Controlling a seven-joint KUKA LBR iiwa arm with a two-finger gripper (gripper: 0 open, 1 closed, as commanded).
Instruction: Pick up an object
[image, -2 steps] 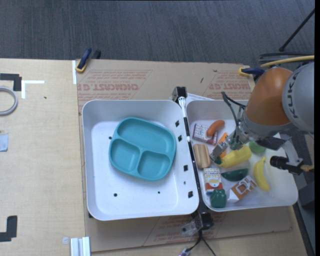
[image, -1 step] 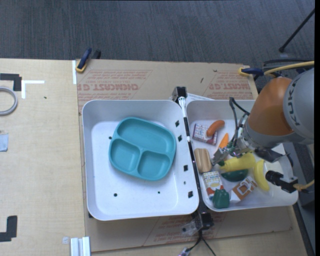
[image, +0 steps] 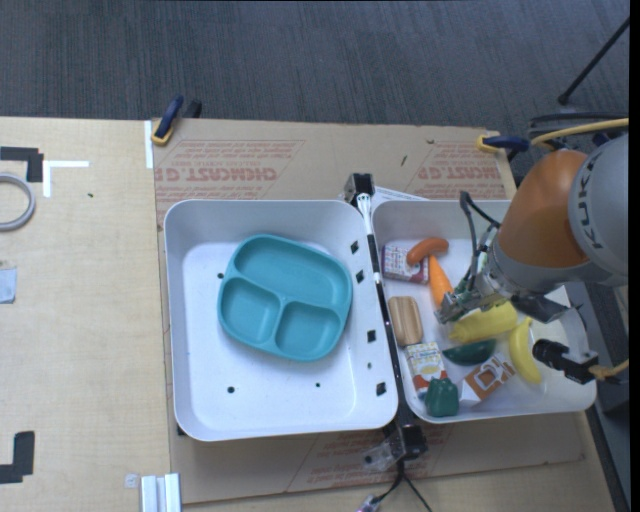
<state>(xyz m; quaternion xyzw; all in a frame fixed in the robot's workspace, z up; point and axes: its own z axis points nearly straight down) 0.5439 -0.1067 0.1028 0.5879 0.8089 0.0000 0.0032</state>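
**Tool low in the right bin**

Cardboard covers the counter under two white bins. Nearest in the right bin lie a dark green toy vegetable and a yellow plastic banana. Farther back, the tool sits beside an orange toy carrot; I cannot tell its opening. A teal sectioned plastic tray fills the left bin.

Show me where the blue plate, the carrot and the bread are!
blue plate (image: 285, 297): camera view, on the ridge between its three sections.
carrot (image: 440, 279): camera view, on the middle of its orange body.
bread (image: 405, 319): camera view, on the middle of its tan top.
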